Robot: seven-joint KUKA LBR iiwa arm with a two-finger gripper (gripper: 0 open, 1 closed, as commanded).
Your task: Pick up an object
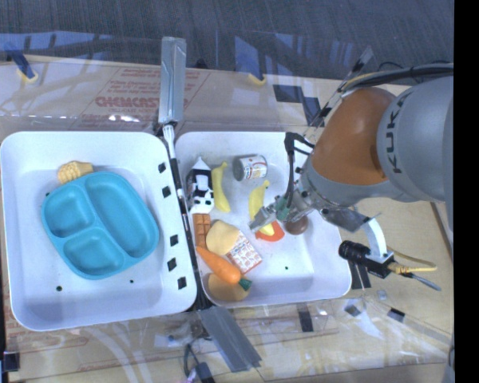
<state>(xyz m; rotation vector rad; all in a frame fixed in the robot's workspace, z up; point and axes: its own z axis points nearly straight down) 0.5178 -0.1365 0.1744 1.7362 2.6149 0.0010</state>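
Gripper (281, 211) hovers low in the right bin (323, 278) over an orange piece (271, 231) beside a banana (258, 199), its opening impossible to judge, so it should center on 1 item before closing.

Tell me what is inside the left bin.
The left bin holds a blue divided tray and a corn cob at the tray's far edge. Whatever lies beneath the tray is hidden.

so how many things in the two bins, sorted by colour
blue: 1, tray
yellow: 3, corn, bananas
orange: 1, carrot
silver: 1, can
black and white: 1, cow
other, partly hidden: about 4
total: about 11
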